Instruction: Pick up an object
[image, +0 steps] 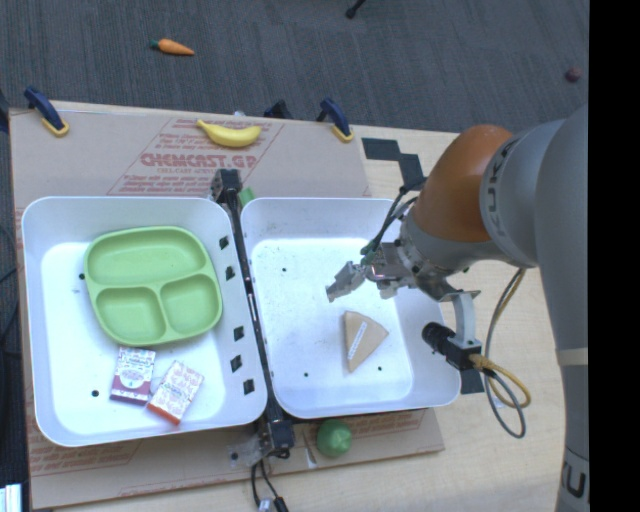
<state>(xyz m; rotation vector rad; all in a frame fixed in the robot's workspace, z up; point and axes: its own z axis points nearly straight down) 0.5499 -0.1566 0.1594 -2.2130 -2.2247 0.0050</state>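
Observation:
A tan wedge-shaped object (362, 338) lies in the right bin (300, 395), near its front right. My gripper (345, 283) hangs over the middle of that bin, just up and left of the wedge, apart from it and with nothing visibly held. In the left bin (40, 300) sit a green divided plate (152, 282) and two small packets: a dark red one (133, 375) and an orange-red one (176, 390).
A yellow banana (230, 131) lies on the cardboard behind the bins. In front of the right bin rests a green ball (335, 437). An orange carrot (175, 46) lies on the floor at the back. A black divider rail (243, 290) runs between the bins.

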